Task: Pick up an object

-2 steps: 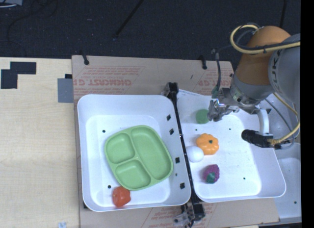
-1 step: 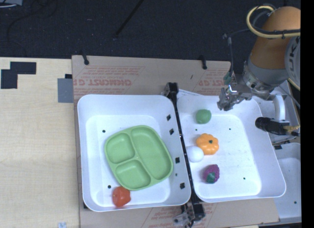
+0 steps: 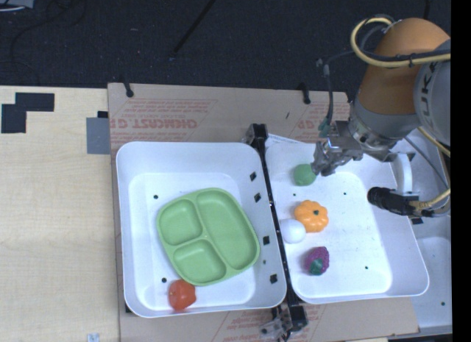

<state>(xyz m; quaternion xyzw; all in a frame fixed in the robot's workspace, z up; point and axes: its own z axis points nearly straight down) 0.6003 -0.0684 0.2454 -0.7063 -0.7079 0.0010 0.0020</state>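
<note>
Red toy (image 3: 182, 294) lower left; gripper (image 3: 326, 158), grip state unclear, beside green ball (image 3: 303, 174).
Ball looks light, smooth, likely slippery; pinch across its middle.

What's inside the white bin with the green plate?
The left bin holds a green divided plate, with nothing in its three sections, and a red-orange toy just past the plate's near edge. Whatever lies under the plate is covered, so I cannot tell.
</note>
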